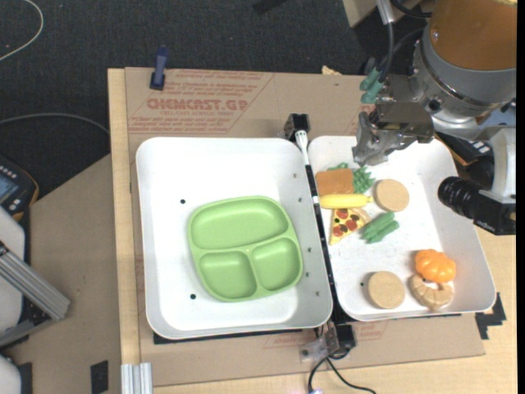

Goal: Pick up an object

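Observation:
My gripper (371,156) hangs over the far left part of the right bin (467,245), just above a small green leafy piece (362,175) and beside an orange-brown toast slice (334,180). A yellow banana (343,200) lies in front of the toast, with a pizza slice (346,222) and green beans (378,227) nearer the front. A round tan cookie (391,195) sits right of the banana. Nothing shows between the fingers.
The left bin (164,171) holds a green divided plate (244,246). At the front of the right bin lie another tan cookie (385,290), an orange pumpkin-like toy (435,264) and a pretzel-like piece (432,294). A black clamp (297,126) sits between the bins.

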{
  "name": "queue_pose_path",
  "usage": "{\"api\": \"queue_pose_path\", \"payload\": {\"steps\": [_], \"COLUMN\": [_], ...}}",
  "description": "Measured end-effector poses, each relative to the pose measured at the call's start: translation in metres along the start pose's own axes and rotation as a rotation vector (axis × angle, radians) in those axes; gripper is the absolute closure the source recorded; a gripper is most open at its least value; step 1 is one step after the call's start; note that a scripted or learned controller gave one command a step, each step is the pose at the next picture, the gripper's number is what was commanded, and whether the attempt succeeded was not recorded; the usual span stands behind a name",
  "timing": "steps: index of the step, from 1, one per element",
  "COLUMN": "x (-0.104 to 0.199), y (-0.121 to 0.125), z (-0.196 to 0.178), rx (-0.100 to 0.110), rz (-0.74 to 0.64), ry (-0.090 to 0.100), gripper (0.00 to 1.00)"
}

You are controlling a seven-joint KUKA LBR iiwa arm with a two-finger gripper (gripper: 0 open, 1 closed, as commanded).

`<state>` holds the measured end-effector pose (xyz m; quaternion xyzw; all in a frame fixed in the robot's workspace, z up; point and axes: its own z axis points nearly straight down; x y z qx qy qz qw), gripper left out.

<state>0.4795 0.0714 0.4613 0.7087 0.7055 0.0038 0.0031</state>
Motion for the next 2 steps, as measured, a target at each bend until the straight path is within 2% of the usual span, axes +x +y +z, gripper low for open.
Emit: {"api": "queue_pose_path", "payload": {"steps": [1,2], "x": [-0.052,-0.082], "y": [-0.001,-0.003], "z": [0.088,0.17], "rx": [0.017,0.019], "rz": [0.002,0.0], "ry": [-0.003,-0.002], "gripper": [1.0,1.0]}}
